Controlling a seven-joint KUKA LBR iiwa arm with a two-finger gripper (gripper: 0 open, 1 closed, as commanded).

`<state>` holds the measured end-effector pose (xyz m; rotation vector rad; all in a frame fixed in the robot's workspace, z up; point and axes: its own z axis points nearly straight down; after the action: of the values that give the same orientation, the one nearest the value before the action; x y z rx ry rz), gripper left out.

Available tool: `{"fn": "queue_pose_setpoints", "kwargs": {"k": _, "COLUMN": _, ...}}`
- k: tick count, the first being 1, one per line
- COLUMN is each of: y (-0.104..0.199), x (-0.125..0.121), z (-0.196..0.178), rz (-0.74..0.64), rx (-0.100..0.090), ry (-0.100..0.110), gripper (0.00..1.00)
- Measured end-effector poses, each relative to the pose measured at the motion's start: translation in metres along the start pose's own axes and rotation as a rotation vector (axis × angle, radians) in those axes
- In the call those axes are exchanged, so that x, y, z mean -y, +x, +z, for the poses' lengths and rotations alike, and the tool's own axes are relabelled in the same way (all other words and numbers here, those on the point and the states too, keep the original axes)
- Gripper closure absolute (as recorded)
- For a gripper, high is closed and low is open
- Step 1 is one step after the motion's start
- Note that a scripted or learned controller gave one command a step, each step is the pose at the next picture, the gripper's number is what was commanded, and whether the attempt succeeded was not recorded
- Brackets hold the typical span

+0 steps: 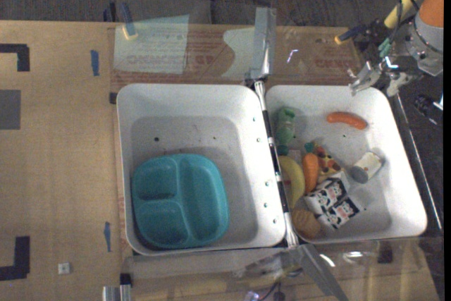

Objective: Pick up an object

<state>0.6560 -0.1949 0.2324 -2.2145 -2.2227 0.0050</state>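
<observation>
Gripper (373,75) is parked over the top-right rim of the right bin (409,218), above the contents, nothing in it. Can't tell if it's open or shut from this angle, so check that before you descend.

No object picked yet. Candidates all sit in the right bin:
- sausage (347,120): lies alone near the back wall, closest to the gripper, clear floor around it. Best target.
- small grey-and-white cup (366,167): tipped on its side, also isolated. Fallback.
- banana (294,178), carrot (310,172), two milk cartons (332,203), cookie (306,222), green bottle (285,127): bunched by the left wall, touching each other. Skip them.

For the sausage: come straight down, close across its short axis at mid-length. It's round and will likely roll if you land off-centre.

Teal divided plate (180,201) in the left bin (134,106): flat, poor grasp, ignore.
</observation>
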Motion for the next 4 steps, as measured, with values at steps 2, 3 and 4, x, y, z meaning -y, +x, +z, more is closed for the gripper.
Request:
{"fn": "queue_pose_setpoints", "kwargs": {"k": 2, "y": -0.020, "x": 0.015, "z": 0.137, "rz": -0.037, "rx": -0.007, "ry": -0.005, "gripper": 0.00}}
{"fn": "queue_pose_setpoints", "kwargs": {"k": 3, "y": -0.021, "x": 0.015, "z": 0.128, "rz": -0.042, "rx": -0.002, "ry": -0.003, "gripper": 1.00}}
{"fn": "queue_pose_setpoints", "kwargs": {"k": 4, "y": -0.021, "x": 0.015, "z": 0.128, "rz": -0.042, "rx": -0.002, "ry": -0.002, "gripper": 0.00}}
